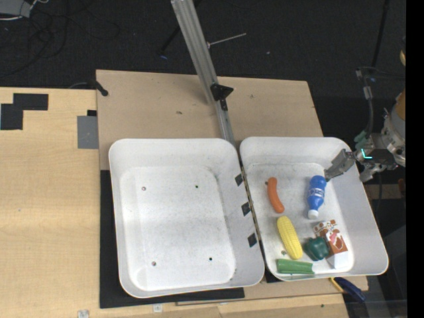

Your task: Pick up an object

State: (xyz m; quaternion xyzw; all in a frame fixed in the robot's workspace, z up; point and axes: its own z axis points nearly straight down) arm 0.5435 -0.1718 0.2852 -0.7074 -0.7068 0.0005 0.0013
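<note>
Down at the front edge of the right bin (358, 197), nearest me, I've got a green stick-shaped piece (294, 267) lying flat along the rim. Just behind it sits a dark green lump (317, 248), touching the lower end of a yellow corn cob (289, 236) that lies on a slant. Right of those I see a small red-and-white carton (332, 238), tipped over near the bin's right wall. Moving back, an orange sausage (275, 195) lies alone toward the divider, and a blue bottle (316, 195) with a white cap lies beside it, cap pointing at me. Left bin (132, 158) sits alongside, on the pale bench (46, 197). Further back on my right, the end effector (346, 159) hangs over the bin's far right corner, just above and beside the bottle's far end, not touching anything I can make out. Whether it's spread or closed, I cannot tell. Beyond the bins, a grey metal rail (199, 52) runs off toward the dark background.
</note>
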